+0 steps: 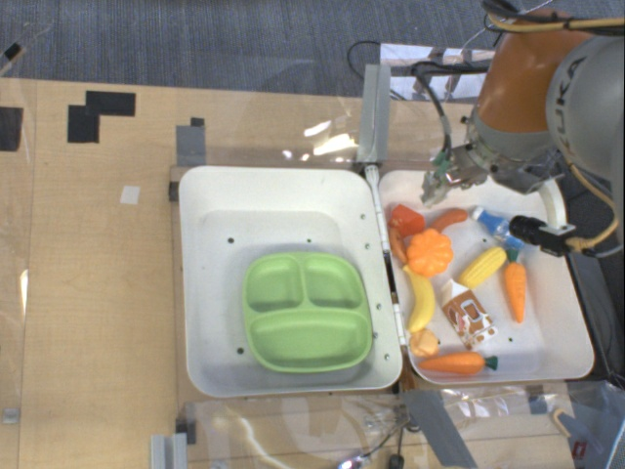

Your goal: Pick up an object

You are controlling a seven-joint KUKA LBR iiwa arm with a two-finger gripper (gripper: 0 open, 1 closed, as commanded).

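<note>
My gripper (441, 180) hangs over the back left part of the right bin (576, 355), just above a red pepper (404, 219) and a reddish sausage (450, 219). I see nothing held in it. Below them lie an orange pumpkin (430, 252), a yellow banana (422, 303) and a corn cob (482, 266). A carrot (515, 291) lies further right, and a blue bottle (494, 225) sits at the back. A small house-shaped toy (468, 317) rests in the middle. A second carrot (452, 363) lies at the front.
The left bin (210, 262) holds a green divided plate (308, 313). A grey metal post (373, 115) stands at the back between the two bins. The arm's orange band and grey body (547, 86) loom over the right bin's back right corner.
</note>
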